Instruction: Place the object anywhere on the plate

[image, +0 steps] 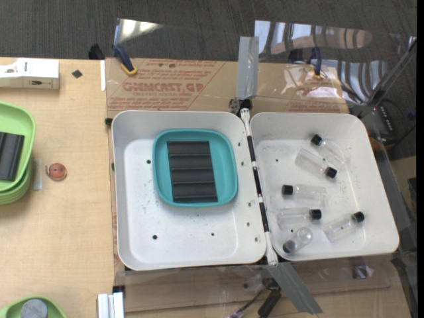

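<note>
A teal square plate [227, 171] lies in the left white bin [132, 197], with a dark ribbed insert [192, 171] filling its middle. In the right white bin [371, 171] lie several clear plastic vials with black caps: one near the top [326, 148], one below it [316, 163], one in the middle [302, 191], one lower down [297, 214], one at the right [343, 225], and one with its cap off at the bottom left [297, 239].
A green tray [14, 154] holding a dark block sits at the left edge of the bench, with a small red disc [57, 171] beside it. A white box [28, 74] lies at the top left. Cardboard [172, 85] backs the bins.
</note>
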Controlling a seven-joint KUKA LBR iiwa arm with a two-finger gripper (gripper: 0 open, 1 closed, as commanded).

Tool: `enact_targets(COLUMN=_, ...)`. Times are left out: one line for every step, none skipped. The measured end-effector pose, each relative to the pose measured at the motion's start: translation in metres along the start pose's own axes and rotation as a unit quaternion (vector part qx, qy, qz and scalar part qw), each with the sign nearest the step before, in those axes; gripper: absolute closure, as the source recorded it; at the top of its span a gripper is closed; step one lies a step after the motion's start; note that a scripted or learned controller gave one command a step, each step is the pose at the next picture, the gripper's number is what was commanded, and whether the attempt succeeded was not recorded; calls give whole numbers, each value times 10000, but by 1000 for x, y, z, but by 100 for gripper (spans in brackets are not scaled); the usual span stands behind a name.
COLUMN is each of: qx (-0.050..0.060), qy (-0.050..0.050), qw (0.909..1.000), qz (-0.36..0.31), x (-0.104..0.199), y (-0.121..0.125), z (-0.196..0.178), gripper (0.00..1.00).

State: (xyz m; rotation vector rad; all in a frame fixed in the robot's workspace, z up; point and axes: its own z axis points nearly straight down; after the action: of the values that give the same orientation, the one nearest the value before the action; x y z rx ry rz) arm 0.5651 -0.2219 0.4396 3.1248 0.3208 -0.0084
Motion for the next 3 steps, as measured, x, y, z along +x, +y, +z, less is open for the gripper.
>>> enact_targets(qx=12, qy=-3, qw=10000, qz=28, x=-21, y=-4, z=0, gripper=0)
enact_targets(qx=2, qy=-1, qw=10000, qz=5, x=-6, y=-1, z=0, gripper=0)
enact_targets(qx=8, qy=-4, qw=10000, qz=21, x=-11, y=-2, z=0, gripper=0)
